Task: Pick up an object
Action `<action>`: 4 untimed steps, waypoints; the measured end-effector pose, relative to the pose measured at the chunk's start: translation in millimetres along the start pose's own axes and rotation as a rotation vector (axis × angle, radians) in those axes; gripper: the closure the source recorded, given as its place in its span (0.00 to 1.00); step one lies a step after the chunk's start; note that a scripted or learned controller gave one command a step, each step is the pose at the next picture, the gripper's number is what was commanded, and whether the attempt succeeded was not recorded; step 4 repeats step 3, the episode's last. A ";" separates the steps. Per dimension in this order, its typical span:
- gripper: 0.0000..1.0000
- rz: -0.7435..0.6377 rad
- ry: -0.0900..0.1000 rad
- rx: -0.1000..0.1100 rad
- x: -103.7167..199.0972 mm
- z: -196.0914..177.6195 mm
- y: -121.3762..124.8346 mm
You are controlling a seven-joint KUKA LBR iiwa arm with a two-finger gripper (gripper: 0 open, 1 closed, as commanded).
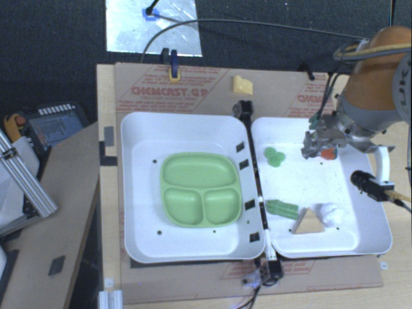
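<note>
The left bin holds a green divided plate, while the right bin holds a green blob, a green stick, a tan wedge, a white lump and a red piece beneath the claw, whose opening I cannot tell.

dark carpet, side table

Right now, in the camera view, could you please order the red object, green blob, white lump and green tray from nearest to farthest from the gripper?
1. Red object, right beside the gripper.
2. Green blob, to its left.
3. White lump, right bin's near side.
4. Green tray, left bin.
</note>
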State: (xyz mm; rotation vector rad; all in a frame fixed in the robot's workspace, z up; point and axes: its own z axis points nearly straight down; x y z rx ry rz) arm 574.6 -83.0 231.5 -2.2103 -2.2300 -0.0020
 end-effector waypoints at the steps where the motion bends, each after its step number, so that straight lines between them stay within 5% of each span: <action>1: 1.00 0.000 0.000 0.000 49.7 11.3 -9.8; 3: 1.00 -0.001 0.000 0.000 149.8 -5.6 -40.9; 4: 1.00 -0.001 0.000 0.000 149.8 -5.6 -40.9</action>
